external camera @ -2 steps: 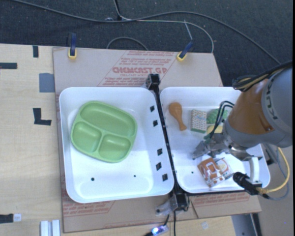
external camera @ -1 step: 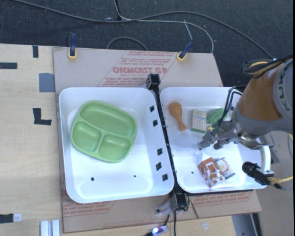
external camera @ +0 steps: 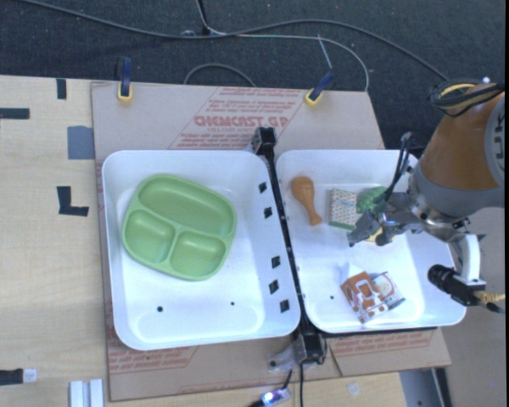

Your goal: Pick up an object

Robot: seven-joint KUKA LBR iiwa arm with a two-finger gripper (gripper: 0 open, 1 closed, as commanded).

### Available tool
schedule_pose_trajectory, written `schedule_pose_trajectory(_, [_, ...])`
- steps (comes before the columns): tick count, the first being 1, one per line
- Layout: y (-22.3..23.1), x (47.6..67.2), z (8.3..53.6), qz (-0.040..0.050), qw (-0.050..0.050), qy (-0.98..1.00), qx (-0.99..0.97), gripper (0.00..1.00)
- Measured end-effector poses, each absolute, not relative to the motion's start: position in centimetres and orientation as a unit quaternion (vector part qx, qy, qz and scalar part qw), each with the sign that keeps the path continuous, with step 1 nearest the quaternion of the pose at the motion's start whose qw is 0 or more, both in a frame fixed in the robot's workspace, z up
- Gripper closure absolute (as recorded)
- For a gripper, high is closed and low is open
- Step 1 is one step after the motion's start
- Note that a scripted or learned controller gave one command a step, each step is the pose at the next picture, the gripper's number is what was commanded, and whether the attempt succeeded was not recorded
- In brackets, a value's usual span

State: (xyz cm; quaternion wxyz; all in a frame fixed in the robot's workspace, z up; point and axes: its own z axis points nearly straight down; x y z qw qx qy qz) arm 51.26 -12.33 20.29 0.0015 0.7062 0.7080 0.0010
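Camera view looks down on a table (external camera: 34, 227) with two white bins side by side on a cardboard sheet (external camera: 237, 113). From where I stand, the left bin (external camera: 119, 312) holds a green tray (external camera: 179, 226) with three compartments, lying flat and turned a little (its rim stays well clear of the bin's walls).

The right bin (external camera: 322, 312) has the smaller things. A brown drumstick (external camera: 305, 197) lies near the divider, thick end up toward the far wall. Just beside it to the right sits a small pale packet (external camera: 343, 208), and touching that packet's right edge is something green (external camera: 373, 199), partly hidden by the arm. Nearer the front wall lies an orange-and-white packet (external camera: 371, 294), tilted, well apart from the others.

The arm (external camera: 462, 155) comes in from the right, its orange band over the bin's right edge. The gripper (external camera: 366, 231) hangs low over the middle of the right bin, just below the green thing and the pale packet; whether it is open or closed I cannot tell, and nothing shows clearly in its grasp.

Two clamps (external camera: 124, 87) pin the cardboard at the back.
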Motion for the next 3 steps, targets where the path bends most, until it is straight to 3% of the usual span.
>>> schedule_pose_trajectory(1, [-12.3,51.4,25.6,0.0012,0.002,0.708,0.706,1.0])
schedule_pose_trajectory(3, [-1.7,52.0,23.6,-0.0006,-0.001,0.709,0.705,1.0])
